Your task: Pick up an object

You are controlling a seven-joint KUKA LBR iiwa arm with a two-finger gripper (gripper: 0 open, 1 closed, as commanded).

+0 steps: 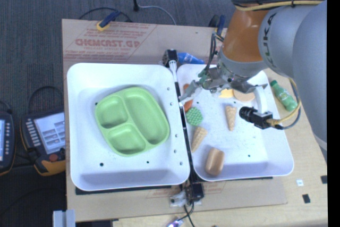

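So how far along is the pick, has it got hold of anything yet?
Nothing looks picked yet. The gripper hangs low over the right bin's upper left corner, with nothing visibly between its fingers. The ice cream cones, the green waffle-textured piece, the brown bread roll and the green bottle lie loose there. The green divided plate sits in the left bin. Grasp and lift remain.

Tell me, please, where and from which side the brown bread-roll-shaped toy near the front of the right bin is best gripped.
Grip the brown roll across its narrower middle, from straight above. It lies flat and apart from the cones, so its long sides look free. This is a judgement.
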